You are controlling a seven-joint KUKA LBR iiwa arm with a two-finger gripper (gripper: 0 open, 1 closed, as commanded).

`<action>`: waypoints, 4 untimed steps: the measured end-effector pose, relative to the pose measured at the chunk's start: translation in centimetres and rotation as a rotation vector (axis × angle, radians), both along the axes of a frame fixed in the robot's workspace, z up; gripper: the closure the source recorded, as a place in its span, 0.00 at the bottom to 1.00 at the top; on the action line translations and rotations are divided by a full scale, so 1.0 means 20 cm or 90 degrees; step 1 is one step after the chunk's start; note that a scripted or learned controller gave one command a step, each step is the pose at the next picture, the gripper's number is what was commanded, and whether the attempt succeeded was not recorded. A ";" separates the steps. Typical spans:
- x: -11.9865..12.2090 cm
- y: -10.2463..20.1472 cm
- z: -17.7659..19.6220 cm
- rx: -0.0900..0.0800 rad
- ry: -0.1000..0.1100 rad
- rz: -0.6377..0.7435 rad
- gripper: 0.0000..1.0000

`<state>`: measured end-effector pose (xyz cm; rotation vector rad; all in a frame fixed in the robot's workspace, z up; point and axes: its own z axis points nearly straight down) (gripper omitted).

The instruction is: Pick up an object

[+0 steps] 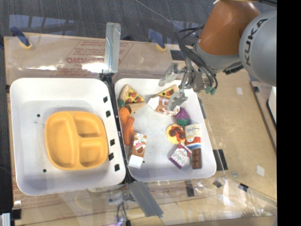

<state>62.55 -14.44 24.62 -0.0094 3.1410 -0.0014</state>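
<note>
A: Over the far edge of the right bin hangs the gripper, below the orange band of the arm.

B: Does it hold something?

A: I cannot tell. A pizza slice lies right at the fingertips, maybe touching them, but the view does not make clear if it is between them.

B: What is near it?

A: Just below the tips is a small carton, and beside that a purple toy. Further toward the front are a round yellow and red piece, a small can, a purple packet and a brown bar.

B: And on the left side of this bin?

A: Another pizza slice at the back, then a carrot along the wall, and a box near the front.

B: The other bin?

A: The left bin carries a yellow tray with compartments, well apart from the gripper.
</note>
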 end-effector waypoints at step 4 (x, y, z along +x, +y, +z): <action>-0.31 -0.04 -0.25 0.000 -0.004 -0.298 1.00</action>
